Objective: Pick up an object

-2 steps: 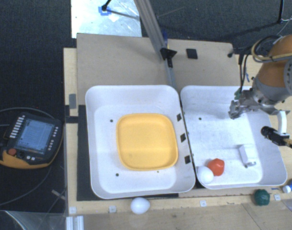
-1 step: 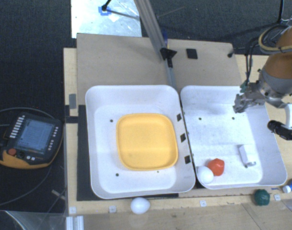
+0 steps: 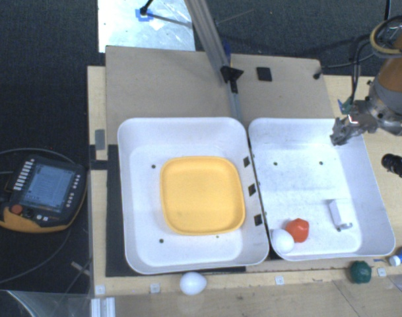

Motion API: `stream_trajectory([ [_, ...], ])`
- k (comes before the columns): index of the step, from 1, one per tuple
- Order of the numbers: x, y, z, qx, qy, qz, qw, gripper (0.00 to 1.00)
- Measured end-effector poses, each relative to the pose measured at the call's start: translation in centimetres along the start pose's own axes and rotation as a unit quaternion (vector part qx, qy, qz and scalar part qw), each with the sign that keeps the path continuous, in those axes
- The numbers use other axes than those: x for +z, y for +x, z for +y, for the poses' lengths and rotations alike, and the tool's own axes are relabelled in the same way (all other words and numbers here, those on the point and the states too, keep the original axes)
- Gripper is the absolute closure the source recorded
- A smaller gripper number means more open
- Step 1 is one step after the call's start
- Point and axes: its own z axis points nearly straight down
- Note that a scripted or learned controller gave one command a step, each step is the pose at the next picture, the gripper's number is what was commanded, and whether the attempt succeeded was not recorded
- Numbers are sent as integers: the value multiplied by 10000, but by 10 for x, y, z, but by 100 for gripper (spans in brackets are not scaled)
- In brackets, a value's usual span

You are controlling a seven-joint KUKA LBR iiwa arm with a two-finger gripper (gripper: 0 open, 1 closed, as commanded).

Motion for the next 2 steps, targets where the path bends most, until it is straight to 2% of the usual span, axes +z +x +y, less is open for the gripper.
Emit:
stream_trajectory([
  [2,-23,101,-11,-17,19,11,10000,100],
])
